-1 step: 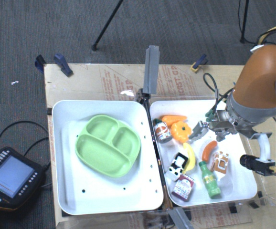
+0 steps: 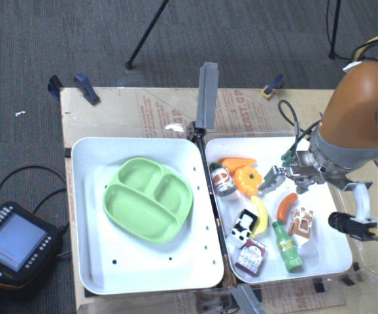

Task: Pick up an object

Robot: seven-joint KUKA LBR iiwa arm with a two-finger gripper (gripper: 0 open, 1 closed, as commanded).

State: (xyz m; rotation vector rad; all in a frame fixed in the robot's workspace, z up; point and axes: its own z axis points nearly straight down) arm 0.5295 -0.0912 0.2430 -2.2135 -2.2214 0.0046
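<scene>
Grey carpet under a plywood bench [image 2: 143, 110]; tripod legs behind, teach pendant [image 2: 12, 237] on the floor at left. Left bin [image 2: 84, 175] holds a green divided plate [image 2: 148, 198]. Right bin [image 2: 336, 254] holds the clutter: carrot [image 2: 236, 163], pumpkin [image 2: 248, 180], can [image 2: 222, 180], banana [image 2: 261, 216], sausage [image 2: 286, 207], green bottle [image 2: 287, 246]. Gripper [image 2: 275, 178] hangs low beside the pumpkin, fingers apart, nothing between them. Reads as approach stage; next move needs centring over one item, then descending and closing.

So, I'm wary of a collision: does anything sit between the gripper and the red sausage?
Nothing visible does. The gripper is over the right bin close to the red sausage; the orange pumpkin lies off to the side.
</scene>
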